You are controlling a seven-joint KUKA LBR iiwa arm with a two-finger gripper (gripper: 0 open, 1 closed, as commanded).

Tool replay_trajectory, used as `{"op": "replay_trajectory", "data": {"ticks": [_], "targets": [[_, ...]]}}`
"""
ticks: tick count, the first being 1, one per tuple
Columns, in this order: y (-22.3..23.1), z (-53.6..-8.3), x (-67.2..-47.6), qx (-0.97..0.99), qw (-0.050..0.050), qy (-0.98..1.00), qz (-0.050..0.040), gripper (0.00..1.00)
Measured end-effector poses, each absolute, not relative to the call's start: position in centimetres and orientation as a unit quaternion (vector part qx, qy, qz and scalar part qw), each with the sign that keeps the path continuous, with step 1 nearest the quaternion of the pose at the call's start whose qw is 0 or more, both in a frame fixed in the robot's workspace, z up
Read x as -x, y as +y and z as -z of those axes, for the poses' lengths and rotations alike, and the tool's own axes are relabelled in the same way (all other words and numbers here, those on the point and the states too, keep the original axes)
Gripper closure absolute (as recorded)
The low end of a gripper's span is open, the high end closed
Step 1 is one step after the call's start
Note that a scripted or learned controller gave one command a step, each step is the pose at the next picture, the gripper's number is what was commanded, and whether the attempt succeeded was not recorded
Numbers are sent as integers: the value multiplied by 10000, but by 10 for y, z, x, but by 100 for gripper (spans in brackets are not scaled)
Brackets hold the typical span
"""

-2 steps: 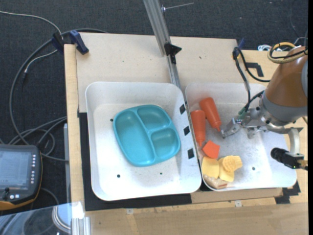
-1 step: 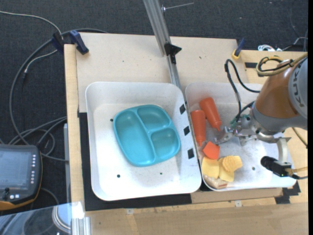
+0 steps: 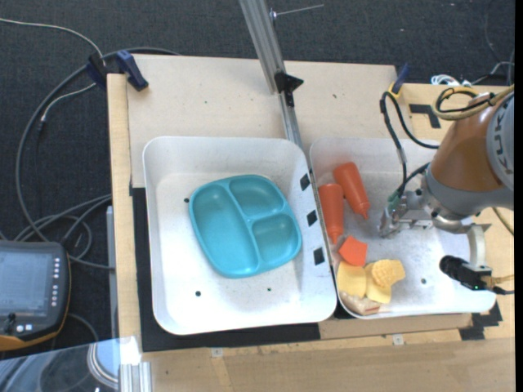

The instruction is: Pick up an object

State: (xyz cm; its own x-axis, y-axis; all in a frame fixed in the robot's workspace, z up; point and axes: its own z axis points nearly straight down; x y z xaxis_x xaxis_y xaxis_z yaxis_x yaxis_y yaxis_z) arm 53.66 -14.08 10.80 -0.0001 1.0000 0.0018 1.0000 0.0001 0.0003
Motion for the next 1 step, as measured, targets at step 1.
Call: {"op": "replay_trajectory", "data": {"ticks": [1], "targets": [[-142,-151,-539,7067,-20,-7075,12,100]]}}
